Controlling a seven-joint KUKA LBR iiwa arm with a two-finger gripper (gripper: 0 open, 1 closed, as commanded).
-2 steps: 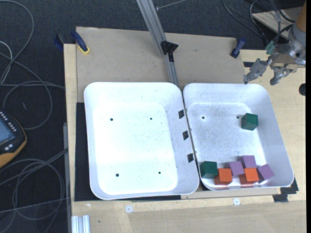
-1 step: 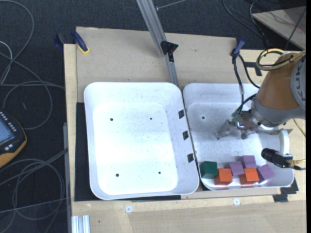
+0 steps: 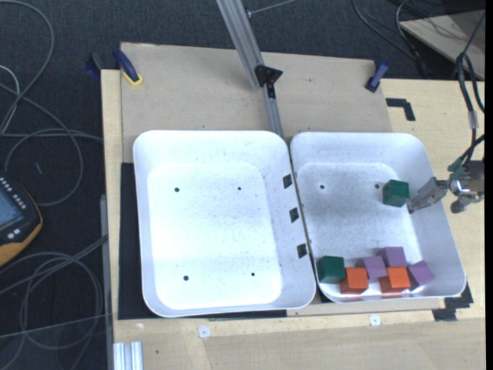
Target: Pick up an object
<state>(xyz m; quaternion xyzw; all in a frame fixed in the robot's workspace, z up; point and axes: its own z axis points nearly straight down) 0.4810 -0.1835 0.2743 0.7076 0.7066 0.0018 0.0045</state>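
Observation:
A dark green cube (image 3: 395, 193) lies in the right bin (image 3: 362, 149) near its right wall. My gripper (image 3: 436, 202) hangs over that bin's right rim, just right of the cube, and is open. One finger (image 3: 424, 195) reaches down and left until its tip almost meets the cube's right side. Nothing sits between the fingers. Along the bin's front edge lie a second green cube (image 3: 331, 268), two orange cubes (image 3: 355, 280) (image 3: 397, 278) and three purple cubes (image 3: 375, 266) (image 3: 394, 256) (image 3: 420, 273), packed close together.
The left bin (image 3: 154, 153) stands beside the right one, separated by a raised rim with black clips (image 3: 293, 214). A metal pole (image 3: 246, 45) slants up from behind the bins. Cables trail on the floor to the left and at the top right.

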